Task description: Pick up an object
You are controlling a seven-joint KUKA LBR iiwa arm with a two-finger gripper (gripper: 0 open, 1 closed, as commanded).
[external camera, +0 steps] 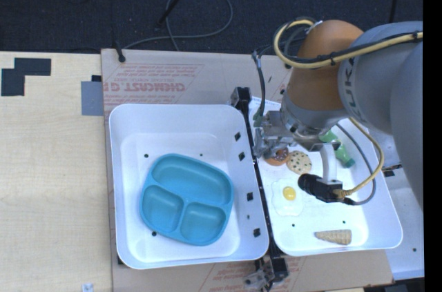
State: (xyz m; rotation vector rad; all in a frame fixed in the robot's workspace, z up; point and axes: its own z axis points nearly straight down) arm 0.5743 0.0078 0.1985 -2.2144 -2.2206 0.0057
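The hand [276, 146] is low in the right bin [387, 228]; its grip I cannot tell. A cookie [298, 161] lies just at 3 o'clock, a fried egg [288, 197] at 6.

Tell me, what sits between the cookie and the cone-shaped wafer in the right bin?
In the camera view, a toy fried egg lies between the cookie and the wafer cone, on the white floor of the right bin.

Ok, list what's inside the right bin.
In the right bin: a fried egg, a speckled cookie, a wedge-shaped cone piece, a green item and something orange-brown by the claw. The arm covers the bin's far part.
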